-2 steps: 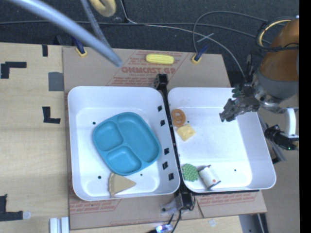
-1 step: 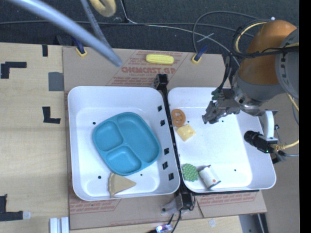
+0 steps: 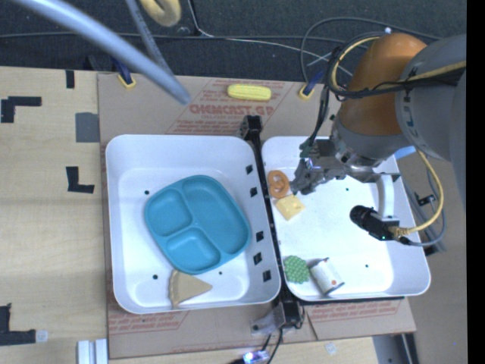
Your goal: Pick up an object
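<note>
Your gripper (image 3: 305,179) sits low in the right bin (image 3: 394,275), at its upper left part, just beside a yellow block (image 3: 289,207) and a pretzel-shaped brown piece (image 3: 277,182) that lie close to the divider between the bins. From this angle you cannot tell whether the jaws are released or clenched — the wrist hides them — and nothing is visibly held.

The block looks like the nearest target, so centre over it rather than between it and the pretzel; the two are almost touching, and a descent that lands on both would probably push one aside. Keep clear of the bin wall on that side, since a finger catching the rim could spoil the close. Go straight down, close, then lift slowly and check for the block between the jaws.

If that pair proves awkward, the green piece (image 3: 296,268) and the small white cylinder (image 3: 326,274) near the front edge are options — though they also lie touching. The left bin (image 3: 121,158) holds a blue divided plate (image 3: 197,223) and a tan wedge (image 3: 186,287).
</note>
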